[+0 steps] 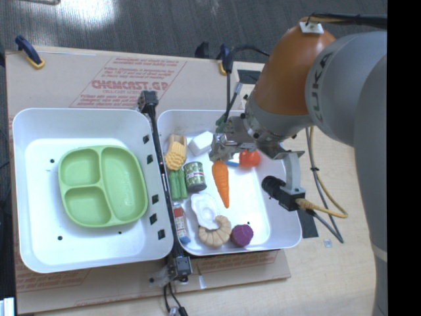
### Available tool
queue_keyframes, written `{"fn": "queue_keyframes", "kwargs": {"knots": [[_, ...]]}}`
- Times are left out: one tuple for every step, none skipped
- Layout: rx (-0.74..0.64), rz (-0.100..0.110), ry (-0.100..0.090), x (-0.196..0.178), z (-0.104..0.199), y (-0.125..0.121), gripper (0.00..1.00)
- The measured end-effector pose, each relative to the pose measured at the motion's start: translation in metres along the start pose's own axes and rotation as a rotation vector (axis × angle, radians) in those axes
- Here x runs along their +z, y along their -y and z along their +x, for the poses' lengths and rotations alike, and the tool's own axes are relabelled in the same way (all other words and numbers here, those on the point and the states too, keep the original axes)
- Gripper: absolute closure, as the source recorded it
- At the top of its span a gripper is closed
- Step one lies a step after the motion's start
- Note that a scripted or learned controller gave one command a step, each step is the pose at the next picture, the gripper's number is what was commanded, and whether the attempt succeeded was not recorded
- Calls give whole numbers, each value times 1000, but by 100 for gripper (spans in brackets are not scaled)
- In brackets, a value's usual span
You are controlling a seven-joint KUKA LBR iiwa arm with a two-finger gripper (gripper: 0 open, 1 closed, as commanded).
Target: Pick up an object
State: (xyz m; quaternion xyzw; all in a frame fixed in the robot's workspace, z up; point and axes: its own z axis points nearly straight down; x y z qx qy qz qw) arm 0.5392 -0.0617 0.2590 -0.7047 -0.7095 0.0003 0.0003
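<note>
The dark grey carpeted floor (131, 12) runs behind a tabletop covered by a brown cardboard sheet printed with red lettering (99, 84), clipped at its far edge with a blue-and-yellow clamp (29, 51). The big grey arm with its orange band (309, 78) leans in from the right over the right-hand shallow white bin (279, 232). The left-hand white bin (39, 242) carries a light green three-compartment plastic tray (102, 184). The gripper (227, 147) hangs low at the far middle of the right bin, just above the orange toy carrot (222, 183); I cannot tell how far apart it stands, and nothing shows clearly in its hold. A small red toy tomato (249, 157) sits just beside it. Along the bin's left side lie a yellow toy corn cob (175, 153), a green toy vegetable stick (176, 184) and a small green-labelled can (195, 176). Nearer me are a tan toy croissant (216, 232) touching a white toy piece (205, 210), and a purple round toy (241, 234).
</note>
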Motion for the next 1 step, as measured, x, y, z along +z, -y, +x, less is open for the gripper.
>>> {"fn": "queue_keyframes", "kwargs": {"knots": [[2,2,1,12,8,63,100]]}}
